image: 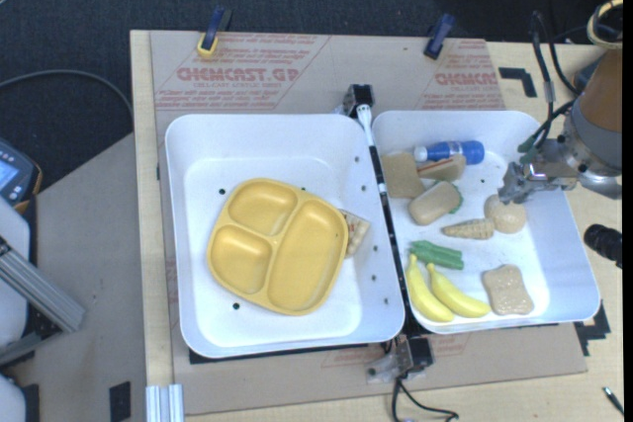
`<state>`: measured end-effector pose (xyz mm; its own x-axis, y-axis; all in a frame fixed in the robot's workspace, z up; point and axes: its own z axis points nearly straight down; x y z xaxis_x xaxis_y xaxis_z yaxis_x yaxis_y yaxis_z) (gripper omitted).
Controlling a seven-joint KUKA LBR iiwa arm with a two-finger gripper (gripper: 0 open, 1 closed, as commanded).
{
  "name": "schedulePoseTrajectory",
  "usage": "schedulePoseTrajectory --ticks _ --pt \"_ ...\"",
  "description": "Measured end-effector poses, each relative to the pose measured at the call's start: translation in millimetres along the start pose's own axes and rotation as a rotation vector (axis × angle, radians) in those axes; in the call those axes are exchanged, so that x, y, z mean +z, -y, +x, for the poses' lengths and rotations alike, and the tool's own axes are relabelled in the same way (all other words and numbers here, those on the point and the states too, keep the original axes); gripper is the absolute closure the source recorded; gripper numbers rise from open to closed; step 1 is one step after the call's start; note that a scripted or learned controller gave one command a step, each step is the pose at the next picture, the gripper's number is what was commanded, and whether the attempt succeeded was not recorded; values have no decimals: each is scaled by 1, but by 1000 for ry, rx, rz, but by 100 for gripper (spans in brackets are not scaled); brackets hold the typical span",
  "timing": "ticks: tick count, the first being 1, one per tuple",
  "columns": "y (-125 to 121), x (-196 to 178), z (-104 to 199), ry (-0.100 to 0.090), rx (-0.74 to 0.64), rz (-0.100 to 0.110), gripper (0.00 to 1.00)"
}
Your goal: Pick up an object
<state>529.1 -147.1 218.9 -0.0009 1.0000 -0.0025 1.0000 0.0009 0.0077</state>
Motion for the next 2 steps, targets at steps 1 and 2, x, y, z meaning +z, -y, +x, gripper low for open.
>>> schedulePoseTrajectory --ticks 1,2 --pt "-1 -6 0 -1 0 4 100" --pt "-14 -7 50 -2 -4 4 100"
